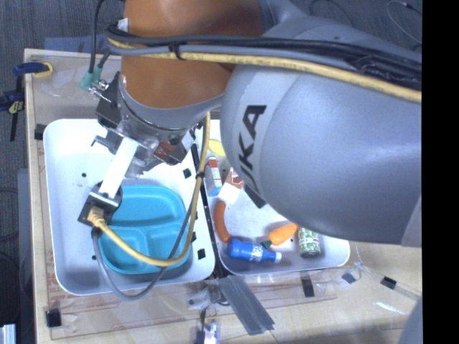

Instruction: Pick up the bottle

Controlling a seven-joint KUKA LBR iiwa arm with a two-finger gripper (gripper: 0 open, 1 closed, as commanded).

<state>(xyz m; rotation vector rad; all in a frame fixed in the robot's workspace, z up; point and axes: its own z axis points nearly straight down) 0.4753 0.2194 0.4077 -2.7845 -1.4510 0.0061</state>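
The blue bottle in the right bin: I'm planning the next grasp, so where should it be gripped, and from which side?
Grip the blue bottle across its round body, near the middle, coming straight down from above. It lies on its side along the near wall of the right bin, cap pointing right, so a side approach looks blocked. Closing across the width suits its round shape. An orange piece sits close behind the cap end.
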